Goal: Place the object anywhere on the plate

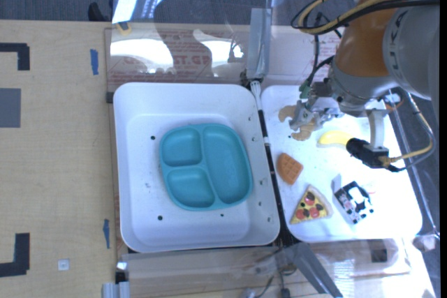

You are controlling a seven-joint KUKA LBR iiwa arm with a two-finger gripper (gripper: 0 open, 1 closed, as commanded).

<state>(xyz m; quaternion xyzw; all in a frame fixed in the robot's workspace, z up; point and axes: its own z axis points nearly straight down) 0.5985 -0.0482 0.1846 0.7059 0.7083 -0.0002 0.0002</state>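
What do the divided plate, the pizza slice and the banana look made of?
Divided plate: likely moulded plastic, teal, matte with a soft sheen; one even colour, rounded compartment walls.
Pizza slice: looks like a toy, plastic or rubber; flat printed-looking toppings, clean edges.
Banana: probably a plastic toy too; uniform yellow and smooth, though glare in the right bin washes out detail.

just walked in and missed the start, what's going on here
A grey robot arm reaches into the right white bin, its gripper down over a small tan object near the bin's far-left corner. A yellow banana toy, orange waffle piece and pizza-slice toy lie nearby. The teal divided plate sits in the left white bin.
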